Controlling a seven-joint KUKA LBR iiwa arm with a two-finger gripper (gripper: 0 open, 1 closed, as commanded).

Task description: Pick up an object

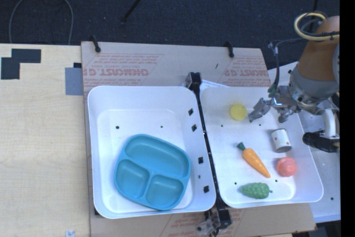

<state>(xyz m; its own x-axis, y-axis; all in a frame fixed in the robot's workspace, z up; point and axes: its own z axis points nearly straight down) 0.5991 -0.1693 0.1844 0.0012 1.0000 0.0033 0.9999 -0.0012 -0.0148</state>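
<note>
Right-hand bin [310, 197]: gripper [272, 111] hovers over its far half, fingers apart, nothing between them. Blue tray [152, 172] lies well away, in the other bin. Candidates: grey cup [280, 140] just nearside of the gripper, yellow ball [238, 112] just beside it. Best, I reckon: centre over one, then descend straight. Arm enters from the right, wrist angled downward.

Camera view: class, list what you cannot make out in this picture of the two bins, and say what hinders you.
All in the camera view:
1. the arm is cut off by the right edge.
2. part of the floor of the left bin is hidden under the blue plate.
3. the red thing is too blurred to name.
4. the grey cylinder is too small to tell can from cup.
</note>
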